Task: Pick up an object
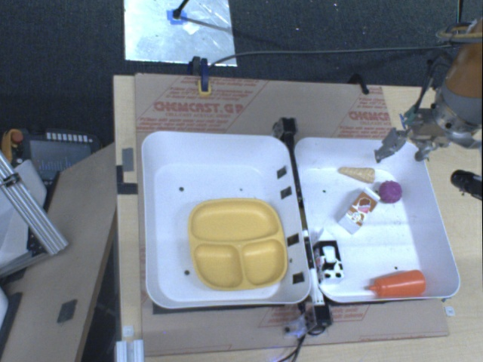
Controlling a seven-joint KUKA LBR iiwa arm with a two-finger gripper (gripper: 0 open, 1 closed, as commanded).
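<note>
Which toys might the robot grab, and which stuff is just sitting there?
For the job:
gripper
cone
purple ball
small carton
black-and-white toy
orange bottle
right bin

Just lying about:
yellow tray
left bin
foil sheet

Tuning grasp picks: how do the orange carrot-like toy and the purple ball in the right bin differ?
Shape: the orange toy is long and tapered; the purple ball is round. Size: the orange toy looks clearly longer than the ball. Place: the orange toy lies along the right bin's near edge; the ball sits farther back, beside the small carton. Both lie loose in the right bin, apart from the gripper.
</note>
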